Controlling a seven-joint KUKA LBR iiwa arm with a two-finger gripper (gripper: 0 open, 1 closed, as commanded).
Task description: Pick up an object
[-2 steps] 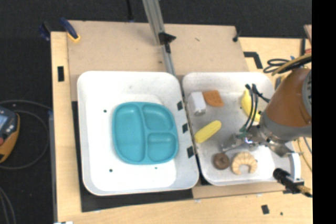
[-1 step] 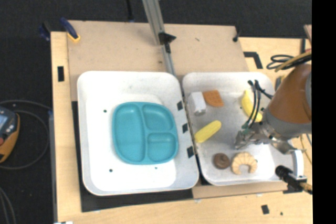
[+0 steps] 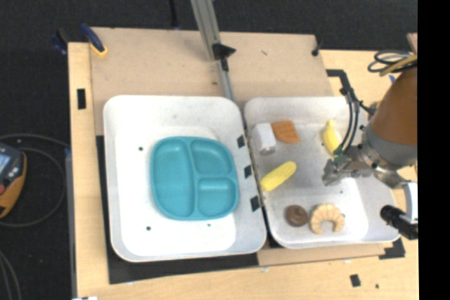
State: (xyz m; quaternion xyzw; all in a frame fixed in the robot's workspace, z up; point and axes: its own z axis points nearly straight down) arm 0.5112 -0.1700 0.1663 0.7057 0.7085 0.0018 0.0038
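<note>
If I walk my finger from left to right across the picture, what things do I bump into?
Blue plate → white block → yellow corn → brown chocolate donut → croissant → robot's hand.

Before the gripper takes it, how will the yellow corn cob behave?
The corn cob looks long and rounded, so a push would probably roll it. It seems to be a light plastic toy. It lies clear of the white block, leaving the gripper room.
</note>
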